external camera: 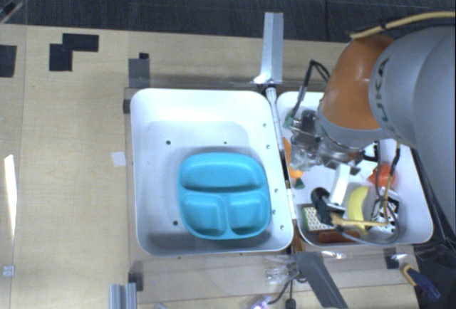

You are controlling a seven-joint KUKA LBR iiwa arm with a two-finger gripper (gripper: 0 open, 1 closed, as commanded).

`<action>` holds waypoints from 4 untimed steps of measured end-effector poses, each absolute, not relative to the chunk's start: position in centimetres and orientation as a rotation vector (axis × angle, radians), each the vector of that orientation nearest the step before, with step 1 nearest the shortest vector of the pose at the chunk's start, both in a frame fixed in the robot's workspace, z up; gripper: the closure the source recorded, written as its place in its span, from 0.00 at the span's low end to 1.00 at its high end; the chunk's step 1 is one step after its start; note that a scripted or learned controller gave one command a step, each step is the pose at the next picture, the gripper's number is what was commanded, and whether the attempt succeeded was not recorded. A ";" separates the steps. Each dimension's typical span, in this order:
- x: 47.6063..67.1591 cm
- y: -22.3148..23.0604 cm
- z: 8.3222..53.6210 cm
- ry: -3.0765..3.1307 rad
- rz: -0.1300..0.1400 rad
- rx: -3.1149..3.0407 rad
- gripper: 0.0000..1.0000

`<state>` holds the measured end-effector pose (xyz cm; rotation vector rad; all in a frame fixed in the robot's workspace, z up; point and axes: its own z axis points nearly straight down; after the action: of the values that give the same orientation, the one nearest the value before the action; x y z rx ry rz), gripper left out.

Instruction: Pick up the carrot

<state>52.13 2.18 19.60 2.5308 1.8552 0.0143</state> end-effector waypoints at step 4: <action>58.1 -3.4 24.4 0.533 0.002 3.096 1.00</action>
<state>58.12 -3.37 24.41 3.0961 0.5327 0.0024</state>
